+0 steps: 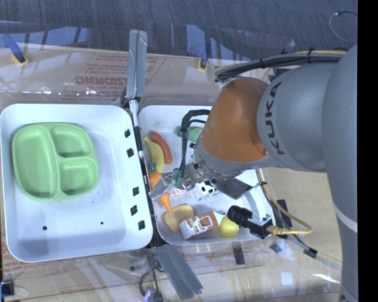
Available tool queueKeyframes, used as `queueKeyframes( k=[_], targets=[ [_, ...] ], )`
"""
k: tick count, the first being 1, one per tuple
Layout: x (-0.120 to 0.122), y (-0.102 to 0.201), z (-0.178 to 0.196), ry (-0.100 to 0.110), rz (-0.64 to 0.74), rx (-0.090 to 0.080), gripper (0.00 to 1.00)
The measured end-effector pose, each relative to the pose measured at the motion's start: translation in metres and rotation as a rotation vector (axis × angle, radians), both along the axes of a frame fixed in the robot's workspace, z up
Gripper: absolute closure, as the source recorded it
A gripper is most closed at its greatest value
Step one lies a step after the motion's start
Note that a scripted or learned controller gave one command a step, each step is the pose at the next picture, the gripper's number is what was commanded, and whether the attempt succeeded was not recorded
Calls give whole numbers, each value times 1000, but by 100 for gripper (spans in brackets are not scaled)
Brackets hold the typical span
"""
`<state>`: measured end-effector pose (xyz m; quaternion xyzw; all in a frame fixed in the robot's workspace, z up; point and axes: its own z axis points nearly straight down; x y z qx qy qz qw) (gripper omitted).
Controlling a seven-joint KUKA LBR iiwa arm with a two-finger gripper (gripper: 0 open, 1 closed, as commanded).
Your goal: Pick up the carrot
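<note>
Left bin (25, 231): a shallow white tray of smooth moulded plastic, holding a pale green compartment plate (55, 161) with three rounded wells and a matte finish. Right bin (152, 113): the same white form, crowded with small toy foods. Along its left wall lie a yellow banana (153, 154), curved and glossy, and a reddish sausage (163, 146), a short rounded cylinder. Below them the carrot (166, 201) appears as a small orange tapered piece, near the bin's left wall and just above a tan rounded piece (178, 216); a second orange fragment (155, 180) sits slightly higher, and which of the two is the carrot proper cannot be told for certain. The gripper (182, 180) hangs just above and right of the carrot, beneath the orange band (236, 128) and grey arm (314, 118); whether it is spread or closed cannot be told. A good grasp likely calls for centring over the carrot's thicker end, across its narrow width, clear of the wall and neighbouring pieces.
</note>
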<state>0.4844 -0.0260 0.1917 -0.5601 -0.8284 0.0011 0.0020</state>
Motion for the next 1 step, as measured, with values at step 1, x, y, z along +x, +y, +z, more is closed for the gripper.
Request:
queueKeyframes(
  k=[1],
  targets=[
    [-8, 0, -1, 2, -6, 0, 0]
  ],
)
